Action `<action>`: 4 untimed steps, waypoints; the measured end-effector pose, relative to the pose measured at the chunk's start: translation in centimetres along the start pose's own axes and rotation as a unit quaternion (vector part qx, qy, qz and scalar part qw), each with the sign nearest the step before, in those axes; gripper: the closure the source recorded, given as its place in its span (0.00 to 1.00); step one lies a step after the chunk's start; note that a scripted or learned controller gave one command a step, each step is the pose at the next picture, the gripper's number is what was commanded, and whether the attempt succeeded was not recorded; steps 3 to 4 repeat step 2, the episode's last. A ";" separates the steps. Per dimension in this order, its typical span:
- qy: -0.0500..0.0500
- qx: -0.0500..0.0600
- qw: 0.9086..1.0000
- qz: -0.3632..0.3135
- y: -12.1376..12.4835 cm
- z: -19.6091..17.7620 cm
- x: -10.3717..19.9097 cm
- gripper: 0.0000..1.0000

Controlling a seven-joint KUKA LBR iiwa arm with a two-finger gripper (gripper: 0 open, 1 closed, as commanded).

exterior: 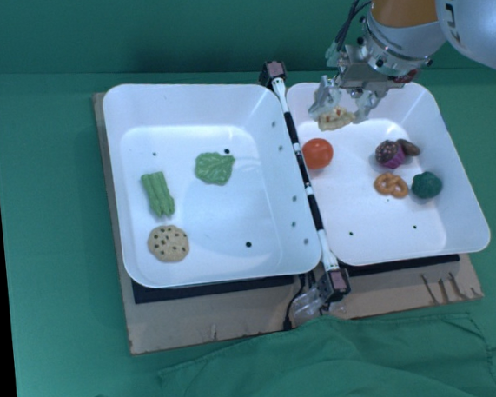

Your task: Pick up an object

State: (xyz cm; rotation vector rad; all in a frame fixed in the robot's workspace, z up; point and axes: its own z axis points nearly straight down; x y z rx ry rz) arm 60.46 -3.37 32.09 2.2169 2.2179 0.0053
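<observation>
Green-draped bench, two white bins; arm over the right bin (459, 216).
Gripper (344, 104) jaws closed on a yellowish object (335, 119), seemingly clear of the floor beside the tomato (318, 152). Advise a straight, slow lift; grip looks marginal.

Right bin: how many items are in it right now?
5. Tomato near the divider, pretzel mid-bin, broccoli beside it, a purple-brown piece above the pretzel, a yellowish piece between the gripper fingers. The gripper may hide more.
</observation>
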 end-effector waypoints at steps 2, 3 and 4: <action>0.000 0.001 1.000 0.002 -1.7 0.3 -1.3 1.00; 0.000 0.001 1.000 0.002 -1.7 0.3 -1.3 1.00; 0.000 0.001 1.000 0.002 -1.7 0.3 -1.3 1.00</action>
